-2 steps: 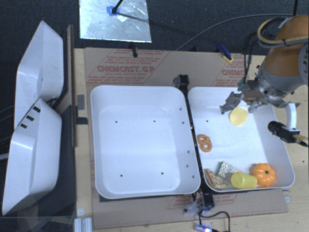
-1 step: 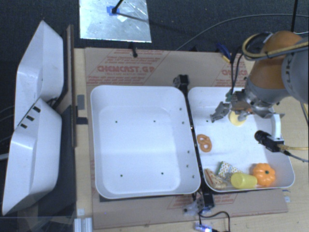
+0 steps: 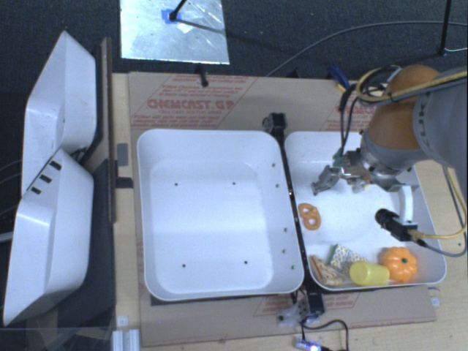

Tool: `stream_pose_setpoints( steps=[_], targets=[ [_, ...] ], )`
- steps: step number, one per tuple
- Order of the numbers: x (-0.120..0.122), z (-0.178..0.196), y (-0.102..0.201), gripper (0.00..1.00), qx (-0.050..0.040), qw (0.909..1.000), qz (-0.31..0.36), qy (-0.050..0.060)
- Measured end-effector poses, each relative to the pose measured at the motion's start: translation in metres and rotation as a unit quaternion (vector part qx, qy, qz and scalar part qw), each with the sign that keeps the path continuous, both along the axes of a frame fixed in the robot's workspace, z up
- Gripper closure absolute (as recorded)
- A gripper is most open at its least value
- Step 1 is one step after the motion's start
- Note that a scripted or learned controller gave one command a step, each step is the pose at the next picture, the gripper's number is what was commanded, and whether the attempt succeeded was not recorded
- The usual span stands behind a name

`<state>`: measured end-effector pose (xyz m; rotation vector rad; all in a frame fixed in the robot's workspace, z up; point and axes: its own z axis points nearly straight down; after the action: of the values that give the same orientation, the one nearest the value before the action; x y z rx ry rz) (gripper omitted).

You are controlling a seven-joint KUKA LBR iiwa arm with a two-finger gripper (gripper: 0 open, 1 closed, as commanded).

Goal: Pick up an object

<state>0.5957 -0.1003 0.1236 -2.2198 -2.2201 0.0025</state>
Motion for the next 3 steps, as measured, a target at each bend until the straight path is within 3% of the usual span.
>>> stream_pose_setpoints(
  steps=[1,3],
  targets=[
    [0.001,0.013,0.0,1.0,-0.0003,1.0,0.0,-0.002],
    [0.005,0.118,-0.002,1.0,-0.0005,1.0,0.0,-0.005]
  ],
)
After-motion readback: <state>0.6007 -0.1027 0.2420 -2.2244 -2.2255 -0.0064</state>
